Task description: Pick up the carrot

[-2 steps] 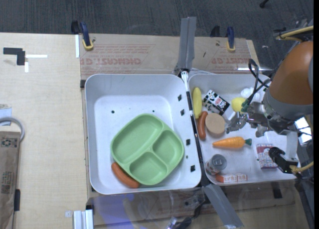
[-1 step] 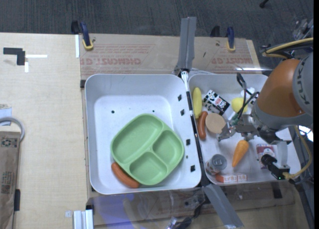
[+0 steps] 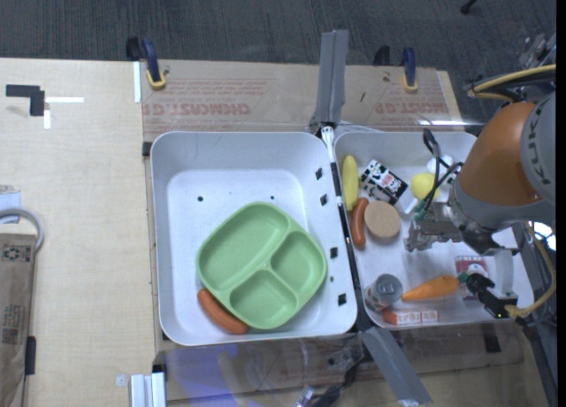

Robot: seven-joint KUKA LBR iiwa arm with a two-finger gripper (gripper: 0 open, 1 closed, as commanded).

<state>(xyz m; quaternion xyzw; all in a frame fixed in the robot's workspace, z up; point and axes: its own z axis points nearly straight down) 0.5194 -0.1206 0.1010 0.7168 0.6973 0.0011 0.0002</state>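
Near the front wall of the right bin [image 3: 460, 318] lies the carrot [image 3: 432, 288], orange, long, tapering to its left end, beside a small grey can [image 3: 386, 288]. Above it hangs the gripper [image 3: 423, 235]; whether it is released or clenched, I cannot tell.

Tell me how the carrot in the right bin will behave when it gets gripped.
The carrot looks like a smooth plastic toy, so probably stiff and light. Its tapered, rounded body may slip from the fingers or roll if nudged. It lies flat beside a small can, so a wide grasp could bump that.
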